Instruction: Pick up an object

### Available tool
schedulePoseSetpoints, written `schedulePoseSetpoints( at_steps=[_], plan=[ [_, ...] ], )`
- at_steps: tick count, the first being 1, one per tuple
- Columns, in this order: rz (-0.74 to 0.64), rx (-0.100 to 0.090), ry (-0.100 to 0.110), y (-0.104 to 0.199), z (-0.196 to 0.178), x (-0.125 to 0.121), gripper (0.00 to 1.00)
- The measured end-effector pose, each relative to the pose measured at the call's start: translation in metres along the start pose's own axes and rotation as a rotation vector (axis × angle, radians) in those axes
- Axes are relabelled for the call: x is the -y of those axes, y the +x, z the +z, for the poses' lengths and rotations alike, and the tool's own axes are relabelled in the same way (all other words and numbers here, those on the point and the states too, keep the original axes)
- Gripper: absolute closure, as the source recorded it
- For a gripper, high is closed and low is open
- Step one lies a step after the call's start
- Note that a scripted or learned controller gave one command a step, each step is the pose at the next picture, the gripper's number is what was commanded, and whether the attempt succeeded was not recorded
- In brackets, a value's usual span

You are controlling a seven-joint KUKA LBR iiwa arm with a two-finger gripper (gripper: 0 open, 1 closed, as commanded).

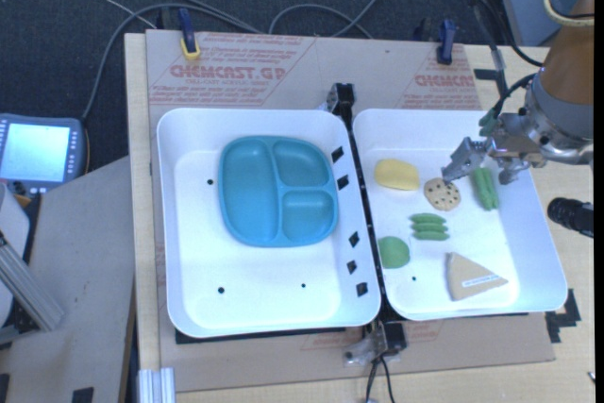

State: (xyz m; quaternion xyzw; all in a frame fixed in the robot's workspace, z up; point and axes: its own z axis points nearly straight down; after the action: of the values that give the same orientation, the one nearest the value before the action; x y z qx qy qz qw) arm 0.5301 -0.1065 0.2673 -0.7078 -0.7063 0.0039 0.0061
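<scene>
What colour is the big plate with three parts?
The divided plate is light blue, seen clearly in the camera view, in the left bin.

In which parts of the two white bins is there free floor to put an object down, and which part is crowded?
Left bin: bare floor all around the blue divided plate, widest along the front edge. Right bin: a bare strip along the back wall behind the yellow piece. Its middle is crowded: cookie, green pods, green round piece, tan wedge, and the gripper.
</scene>
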Motion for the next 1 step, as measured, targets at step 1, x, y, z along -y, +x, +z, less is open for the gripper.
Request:
schedulePoseSetpoints(
  at_steps=[1],
  plan=[
    [-0.003, 0.001, -0.012, 0.0003, -0.0061, -0.002, 0.0]
  ],
)
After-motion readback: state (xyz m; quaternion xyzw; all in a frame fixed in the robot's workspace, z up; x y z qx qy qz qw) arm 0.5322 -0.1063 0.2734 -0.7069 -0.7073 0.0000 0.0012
